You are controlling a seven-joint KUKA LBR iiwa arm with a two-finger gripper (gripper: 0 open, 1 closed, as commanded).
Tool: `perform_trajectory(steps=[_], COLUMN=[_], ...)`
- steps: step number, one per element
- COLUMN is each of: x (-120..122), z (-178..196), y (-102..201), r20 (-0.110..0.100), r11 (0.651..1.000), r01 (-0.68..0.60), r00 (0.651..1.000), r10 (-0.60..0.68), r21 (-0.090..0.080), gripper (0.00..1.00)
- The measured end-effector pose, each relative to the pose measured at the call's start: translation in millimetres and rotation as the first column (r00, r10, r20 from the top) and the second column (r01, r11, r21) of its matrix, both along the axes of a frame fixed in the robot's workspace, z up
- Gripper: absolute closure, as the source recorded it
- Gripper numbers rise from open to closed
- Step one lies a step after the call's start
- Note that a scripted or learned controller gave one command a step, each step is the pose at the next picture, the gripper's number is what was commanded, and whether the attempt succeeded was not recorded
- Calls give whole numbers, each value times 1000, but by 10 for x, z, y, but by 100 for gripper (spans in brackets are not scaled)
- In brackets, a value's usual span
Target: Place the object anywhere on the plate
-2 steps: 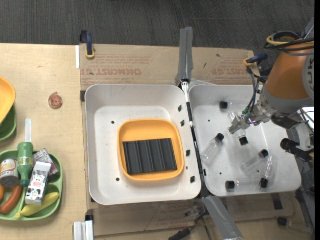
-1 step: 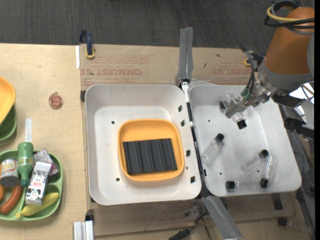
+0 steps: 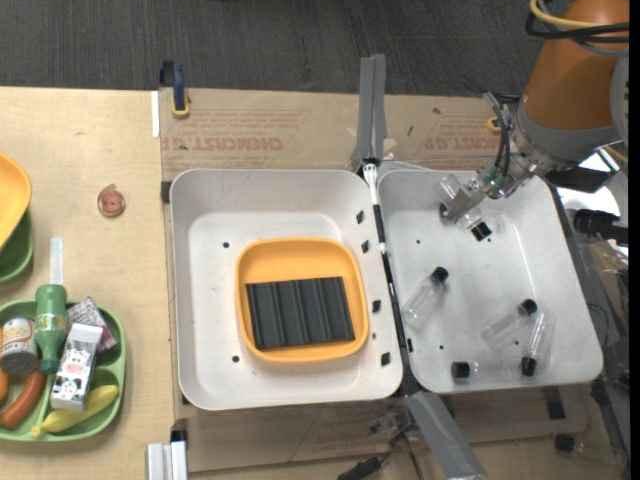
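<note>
Vials [image 3: 425, 296], clear with black caps, lie scattered in the right bin [image 3: 560, 363]; fingers' [image 3: 478, 211] state unclear

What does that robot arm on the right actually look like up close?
The arm has a rounded orange section above a grey wrist. A yellow and a black cable loop over its top. At its tip sits a small silver-grey metal claw with dark parts and thin wires.
</note>
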State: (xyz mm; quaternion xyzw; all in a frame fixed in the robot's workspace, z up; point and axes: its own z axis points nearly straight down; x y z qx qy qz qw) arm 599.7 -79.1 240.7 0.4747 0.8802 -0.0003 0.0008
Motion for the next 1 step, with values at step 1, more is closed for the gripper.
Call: perform_trajectory(steps=[1], x=[29], z=[-468], y=[-7], r20=[-3], r11=[967], r01=[-253], r00=[967], r10=[253], r21=[1], gripper=[100])
